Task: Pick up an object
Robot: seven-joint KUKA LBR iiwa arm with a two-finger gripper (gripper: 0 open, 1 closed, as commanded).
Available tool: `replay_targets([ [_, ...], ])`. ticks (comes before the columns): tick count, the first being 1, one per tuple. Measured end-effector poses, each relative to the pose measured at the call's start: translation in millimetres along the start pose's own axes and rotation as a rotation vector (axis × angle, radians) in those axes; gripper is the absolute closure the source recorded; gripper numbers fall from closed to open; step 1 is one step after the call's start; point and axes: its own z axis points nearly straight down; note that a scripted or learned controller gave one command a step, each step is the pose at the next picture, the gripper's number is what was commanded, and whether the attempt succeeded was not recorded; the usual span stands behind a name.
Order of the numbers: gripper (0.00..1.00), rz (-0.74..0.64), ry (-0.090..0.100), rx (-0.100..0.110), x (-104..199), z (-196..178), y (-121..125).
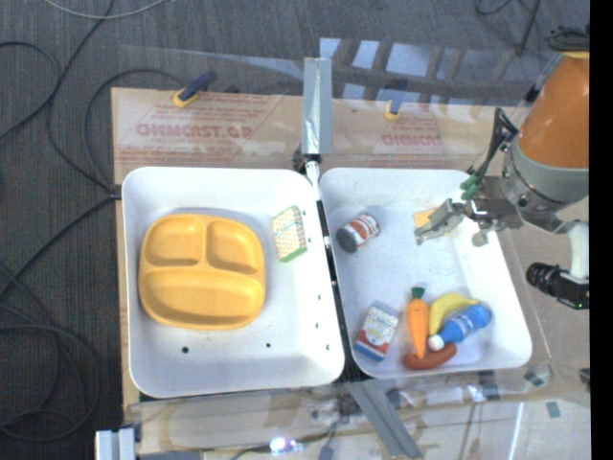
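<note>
Nothing picked yet. End effector [439, 220] hung over the right bin [498, 257], fingers spread, holding nothing. Can [358, 231], carrot [418, 321], carton [376, 331] and bottle [464, 323] lay untouched in that bin; grasp and lift remained.

Robotics lab, not a home or shop. I'm bolted at a test bench [134, 123] topped with a clear protective sheet, maker's print still showing through it. Two shallow white bins sit side by side on it, left bin [172, 357] and right bin [498, 286], split by a metal rail [317, 103]. Dark carpet [57, 65] all around with loose cables [86, 8] snaking over it. Clamps [194, 87] pin the sheet at the far edge. Contents are toy props: plastic carrot [418, 320], small can [358, 231], yellow divided tray [202, 269]. Typical grasp-trial cell.
</note>
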Motion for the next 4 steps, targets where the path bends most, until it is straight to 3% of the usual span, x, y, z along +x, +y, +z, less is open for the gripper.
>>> replay_targets([
  [1,0.0,-0.047,0.002,-0.002,7,176,-39],
  [2,0.0,0.01,0.0,0.001,39,100,-35],
  [3,0.0,-0.118,0.002,0.002,-11,143,-40],
  [4,0.0,-0.035,-0.004,-0.017,-29,194,-34],
])
